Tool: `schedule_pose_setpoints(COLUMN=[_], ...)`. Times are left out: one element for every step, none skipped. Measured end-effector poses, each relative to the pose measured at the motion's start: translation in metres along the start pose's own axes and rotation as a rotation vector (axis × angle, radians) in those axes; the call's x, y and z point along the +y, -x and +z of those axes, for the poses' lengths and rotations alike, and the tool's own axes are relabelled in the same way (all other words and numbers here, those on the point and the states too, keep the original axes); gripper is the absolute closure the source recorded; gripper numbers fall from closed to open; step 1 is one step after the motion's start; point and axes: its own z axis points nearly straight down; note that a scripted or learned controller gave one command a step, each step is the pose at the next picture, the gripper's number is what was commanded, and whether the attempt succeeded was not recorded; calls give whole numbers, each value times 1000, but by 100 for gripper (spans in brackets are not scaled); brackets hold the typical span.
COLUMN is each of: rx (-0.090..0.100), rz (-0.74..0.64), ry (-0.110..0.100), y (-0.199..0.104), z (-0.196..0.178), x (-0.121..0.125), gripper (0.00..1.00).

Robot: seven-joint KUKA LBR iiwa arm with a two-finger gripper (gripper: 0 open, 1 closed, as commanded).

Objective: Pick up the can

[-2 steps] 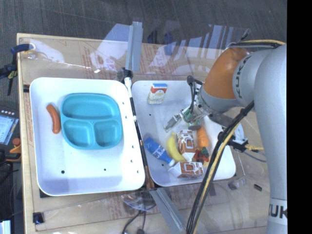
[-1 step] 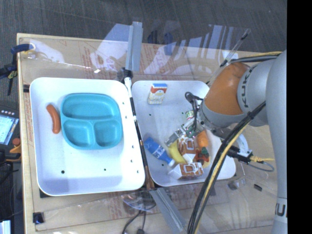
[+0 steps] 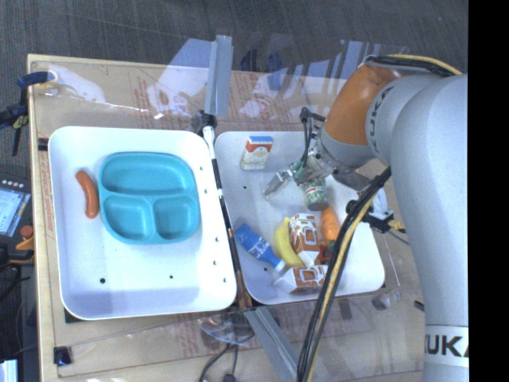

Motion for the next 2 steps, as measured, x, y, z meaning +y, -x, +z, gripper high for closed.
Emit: schedule_pose_setpoints(rx=[1, -5], rz=[103, 294], ry=[-1, 12], y=[-28, -40], z=[-22, -4], x=[-74, -105], gripper=[0, 0])
